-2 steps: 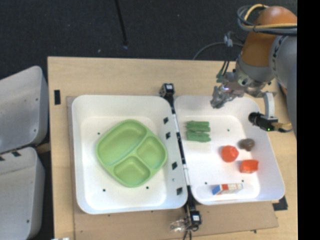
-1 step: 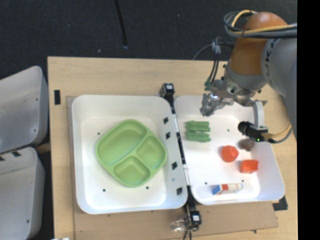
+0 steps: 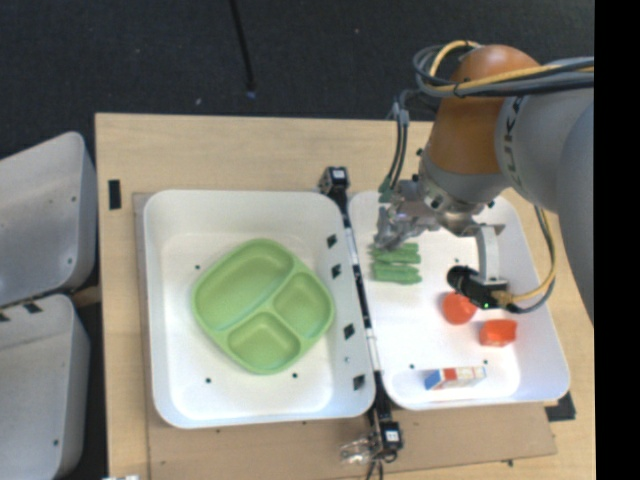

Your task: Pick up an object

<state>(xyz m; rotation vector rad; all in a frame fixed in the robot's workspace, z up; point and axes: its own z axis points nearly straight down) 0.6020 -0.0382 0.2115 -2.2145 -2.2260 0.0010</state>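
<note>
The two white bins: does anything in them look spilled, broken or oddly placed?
Nothing stands out. The green divided plate lies flat in the left bin, turned at a slant. In the right bin the green pieces, two orange items and a small flat packet lie loose and apart, under the gripper.

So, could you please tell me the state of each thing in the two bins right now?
Green plate: flat, right way up, left bin.
Green beans: lying in right bin, below the gripper.
Two orange pieces: resting apart, right bin.
Small packet: lying flat near front wall.
</note>
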